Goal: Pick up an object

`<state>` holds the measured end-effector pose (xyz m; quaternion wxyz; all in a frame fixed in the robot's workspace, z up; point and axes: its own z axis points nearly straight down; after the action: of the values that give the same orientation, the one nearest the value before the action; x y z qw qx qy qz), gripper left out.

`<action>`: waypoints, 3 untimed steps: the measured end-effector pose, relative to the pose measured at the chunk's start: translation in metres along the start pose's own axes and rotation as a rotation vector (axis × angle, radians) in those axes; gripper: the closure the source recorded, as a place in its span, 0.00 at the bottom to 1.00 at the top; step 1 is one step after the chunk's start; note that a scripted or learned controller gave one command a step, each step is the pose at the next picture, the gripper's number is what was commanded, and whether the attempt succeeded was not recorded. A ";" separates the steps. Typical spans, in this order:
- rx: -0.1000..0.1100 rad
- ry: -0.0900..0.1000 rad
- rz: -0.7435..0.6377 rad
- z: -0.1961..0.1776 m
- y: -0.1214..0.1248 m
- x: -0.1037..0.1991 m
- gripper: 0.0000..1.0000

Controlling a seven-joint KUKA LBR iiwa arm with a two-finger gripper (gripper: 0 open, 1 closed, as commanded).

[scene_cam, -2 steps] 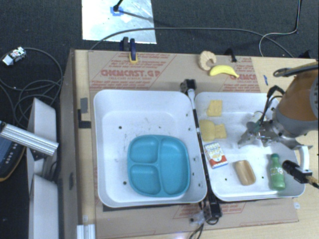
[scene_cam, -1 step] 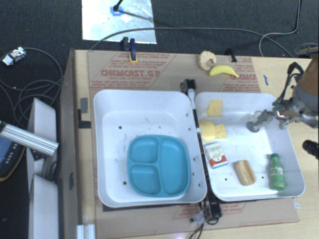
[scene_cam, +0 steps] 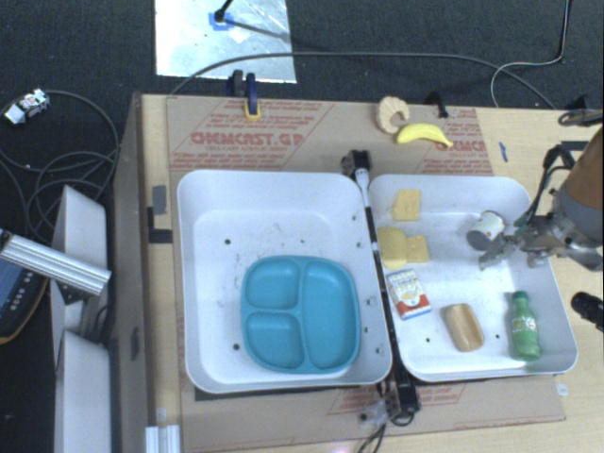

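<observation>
Camera view: fixed above the bench, looking down on two white bins side by side.
Arm: the grey arm [scene_cam: 578,206] reaches in from the right, over the right bin's right rim.
Gripper: the gripper [scene_cam: 494,251] hangs over the right bin [scene_cam: 453,189], its tip just beside a small white cup [scene_cam: 489,223]; whether it is open or closed I cannot tell, and nothing visibly sits in it.
Right bin contents: cup toward the far right; cheese-like yellow pieces [scene_cam: 404,245] along the left wall; a small carton [scene_cam: 409,293] nearer; a bread roll [scene_cam: 462,327] and a green bottle [scene_cam: 524,326] at the near right.
Left bin: a blue divided plate [scene_cam: 300,311] lies in the left bin [scene_cam: 226,206].
Outside the bins: a banana [scene_cam: 422,135] on the far board.
Likely target: the cup, judged by closeness.
Handling: probably light, stiff and smooth, prone to roll or skid; pinch across its body or over the rim.
</observation>
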<state>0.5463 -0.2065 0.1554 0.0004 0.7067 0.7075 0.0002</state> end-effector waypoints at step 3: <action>-0.003 0.000 -0.004 0.070 0.116 0.023 0.00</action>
<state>0.6619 -0.1831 0.0850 0.0014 0.7053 0.7089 0.0010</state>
